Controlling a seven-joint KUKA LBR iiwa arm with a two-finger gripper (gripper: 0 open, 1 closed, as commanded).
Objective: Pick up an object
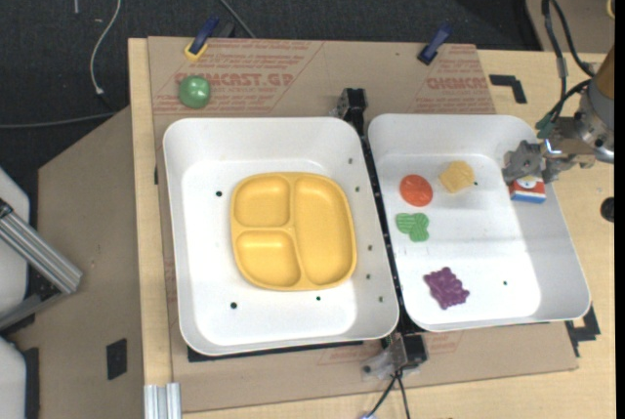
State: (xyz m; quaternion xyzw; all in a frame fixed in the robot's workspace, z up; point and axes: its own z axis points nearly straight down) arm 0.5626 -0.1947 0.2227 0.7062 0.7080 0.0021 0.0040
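Reaching arm: the gripper [530,163] hangs over the far right edge of the right bin [562,261].
Grip: I cannot tell if it is grasping anything.
Closest thing: a small red, white and blue block [528,191] sits just under the gripper, touching or nearly so.
Other things: a yellow lump [456,177], an orange ball [416,189], green toy [413,226] and purple grapes [446,287] lie farther left of the gripper.
Next move, my guess: straight down.

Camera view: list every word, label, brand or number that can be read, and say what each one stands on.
"GIGACAST.GR": faint red print on the cardboard sheet behind the left bin; the last letters are uncertain.
The same red print seems to repeat on the cardboard behind the right bin, too blurred to read.
The small red, white and blue box at the right bin's far right rim: markings too small to read.
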